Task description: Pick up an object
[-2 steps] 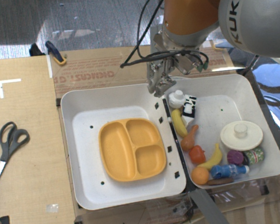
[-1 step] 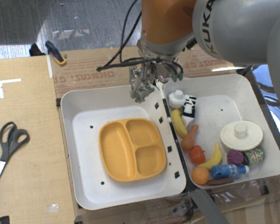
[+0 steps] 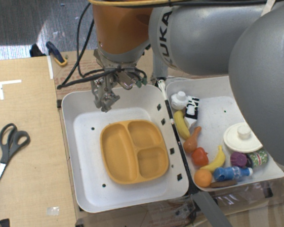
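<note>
Camera view looks down on two white bins sitting side by side on the surface. The left bin (image 3: 81, 158) has a yellow tray (image 3: 134, 151) with three sections lying flat in its middle. The right bin (image 3: 217, 107) holds a pile of small toys along its left wall and near end: a long banana (image 3: 182, 123), a little curved banana (image 3: 216, 159), a red pepper (image 3: 200, 156), an orange (image 3: 202, 178), a blue bottle (image 3: 232, 172), a round white lid (image 3: 241, 137) and a white toy (image 3: 179, 100) at the far end.

The gripper (image 3: 105, 100) hangs over the far edge of the left bin, just past the far left corner of the yellow tray. Nothing is between its fingers. It is small and dark against the wires, so I cannot tell how wide it is spread.

The thing nearest to the gripper is the yellow tray. It lies just toward the camera and a bit to the picture's right of the gripper. Its long side runs from far to near. It is wide and flat, so I think only its thin rim could be pinched.

The toys are all in the other bin, across the wall between the bins, farther off to the right. The long banana lies along that wall, pointing far to near. It looks like an easier thing to grab, but the arm would have to cross over first.
</note>
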